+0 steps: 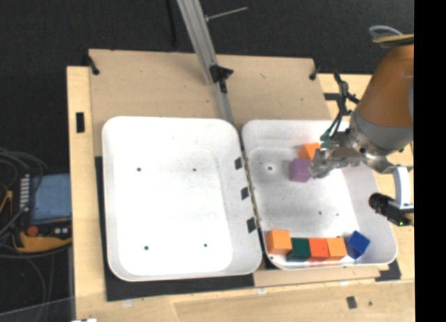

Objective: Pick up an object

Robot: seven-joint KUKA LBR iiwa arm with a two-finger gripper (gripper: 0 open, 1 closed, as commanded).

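Observation:
In the right bin point(279, 139) a purple block point(300, 170) lies near the middle, with a small orange block point(309, 151) just behind it to the right. My gripper point(322, 164) hangs right beside these two, its tip against the purple block's right side. The wrist hides the fingertips. Along the bin's front wall runs a row of blocks: orange point(279, 240), green point(300, 249), orange point(319, 247), light orange point(336, 247) and blue point(357, 243).
The left bin point(125, 146) stands beside the right one. A slanted metal rod point(202, 35) runs from the top of the view down to the gap between the bins. Cables and a blue box point(52, 197) lie off the bench at left.

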